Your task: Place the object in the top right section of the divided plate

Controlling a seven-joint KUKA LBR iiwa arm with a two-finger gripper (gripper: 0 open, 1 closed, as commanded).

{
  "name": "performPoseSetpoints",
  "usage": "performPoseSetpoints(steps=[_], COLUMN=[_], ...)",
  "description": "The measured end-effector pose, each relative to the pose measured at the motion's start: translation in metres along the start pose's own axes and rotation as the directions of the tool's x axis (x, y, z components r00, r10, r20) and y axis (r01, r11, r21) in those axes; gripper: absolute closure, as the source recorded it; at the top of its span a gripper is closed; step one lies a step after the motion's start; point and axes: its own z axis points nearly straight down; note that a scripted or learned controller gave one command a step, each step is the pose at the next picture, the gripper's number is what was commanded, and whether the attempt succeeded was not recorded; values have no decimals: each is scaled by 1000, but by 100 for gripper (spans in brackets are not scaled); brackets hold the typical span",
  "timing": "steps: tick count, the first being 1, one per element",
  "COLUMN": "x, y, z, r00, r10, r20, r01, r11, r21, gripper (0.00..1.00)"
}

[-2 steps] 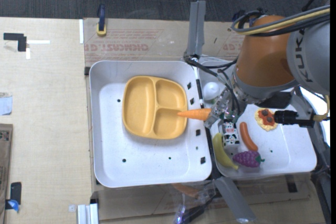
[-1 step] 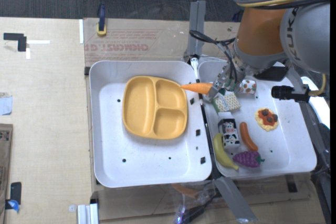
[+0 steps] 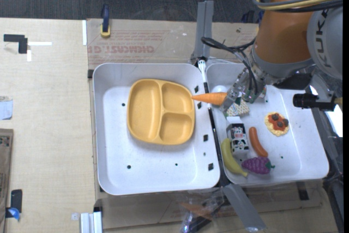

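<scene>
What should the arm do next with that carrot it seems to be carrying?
Probably keep carrying it left a little, then lower it. The gripper appears to hold the toy carrot by its thick end, and the tip just reaches the yellow divided plate at its top right section, while most of the carrot hangs over the bins' divider.

Bright, even light falls from overhead, with soft shadows. The white bins (image 3: 109, 133) are nearly washed out, and the arm's orange band (image 3: 286, 24) carries a pale sheen. Focus is fair at centre; the small toys look slightly soft, perhaps from low resolution.
</scene>
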Motion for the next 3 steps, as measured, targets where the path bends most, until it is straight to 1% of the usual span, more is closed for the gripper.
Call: performPoseSetpoints(steps=[1, 2, 3], x=[38, 36, -42], y=[41, 12, 31], z=[18, 33, 33], r00=[912, 932, 939], r10=[-410, -362, -344], r20=[-1, -1, 2], r01=[410, 362, 344], r11=[912, 932, 939], r21=[-1, -1, -2], gripper=[100, 100, 100])
